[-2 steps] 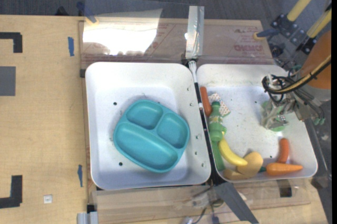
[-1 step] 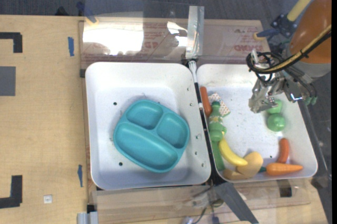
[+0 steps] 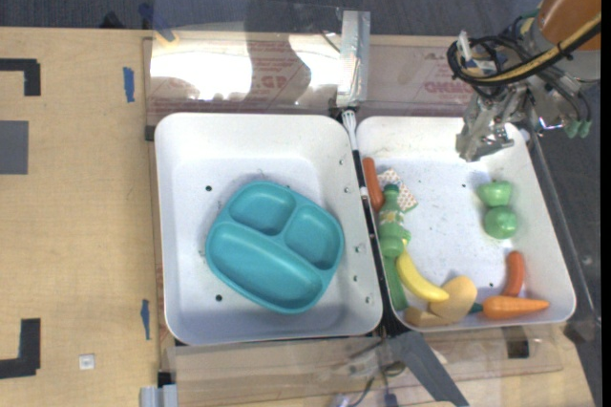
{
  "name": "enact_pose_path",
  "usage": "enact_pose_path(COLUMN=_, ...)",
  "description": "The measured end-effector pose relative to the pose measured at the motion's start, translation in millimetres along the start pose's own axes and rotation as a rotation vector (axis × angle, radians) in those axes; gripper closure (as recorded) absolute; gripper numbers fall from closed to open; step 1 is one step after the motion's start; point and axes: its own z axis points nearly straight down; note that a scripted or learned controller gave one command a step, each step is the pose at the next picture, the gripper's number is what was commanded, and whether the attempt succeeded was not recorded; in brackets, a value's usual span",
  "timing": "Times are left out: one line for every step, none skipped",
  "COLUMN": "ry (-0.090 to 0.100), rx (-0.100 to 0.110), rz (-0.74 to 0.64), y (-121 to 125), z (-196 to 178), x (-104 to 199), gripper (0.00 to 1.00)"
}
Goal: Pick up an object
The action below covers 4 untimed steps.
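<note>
Arm comes in from upper right, orange band at the frame corner, wrist angled down-left. Gripper hangs over the right bin's back right area, nothing visible between the fingers; gap looks narrow, though the view is poor. Green toy sits just below it, apart. Banana, two carrots at the front. Teal divided plate in the left bin.

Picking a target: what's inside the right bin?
Right bin holds green pieces, a banana, carrots and other toy food. The gripper hides part of the far edge.
</note>
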Motion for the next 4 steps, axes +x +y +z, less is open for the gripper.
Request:
enact_pose_path(ry=0.008, rx=-0.002, rz=-0.017, y=-21.0, z=-14.6, x=-65.4, gripper=1.0)
enact_pose_path(ry=0.005, rx=-0.001, rz=0.035, y=-37.2, z=-43.1, x=-63.6, gripper=1.0)
enact_pose_path(ry=0.003, rx=-0.001, rz=-0.218, y=-60.1, z=-102.3, x=-59.4, gripper=1.0)
enact_pose_path(ry=0.002, rx=0.002, rz=-0.358, y=-131.8, z=-193.5, x=-49.5, gripper=1.0)
